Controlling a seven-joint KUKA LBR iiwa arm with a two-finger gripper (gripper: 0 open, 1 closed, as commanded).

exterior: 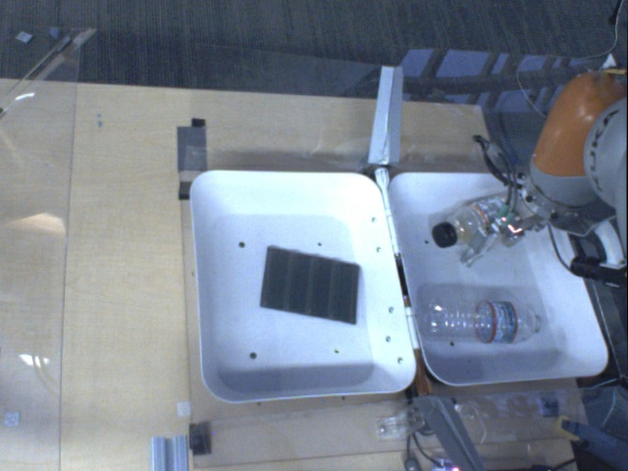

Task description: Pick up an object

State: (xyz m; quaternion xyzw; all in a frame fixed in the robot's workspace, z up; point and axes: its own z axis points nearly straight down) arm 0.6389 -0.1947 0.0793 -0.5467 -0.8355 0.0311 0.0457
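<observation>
No brand name or legible writing is discernible on any item. A clear plastic bottle [479, 321] lies on its side in the right bin [589, 346], near the front wall, wearing a blue label band whose print is too small to read. A second small clear bottle with a black cap [461, 231] lies tilted toward the rear of the same bin, cap pointing left. The end effector [496, 226] sits at this smaller bottle, its parts overlapping the transparent body; whether it is spread or pinching the bottle cannot be told. The left bin [226, 214] contains a flat dark ribbed rectangular pad [310, 285], roughly central. Both bins rest on the wooden counter [108, 263]
</observation>
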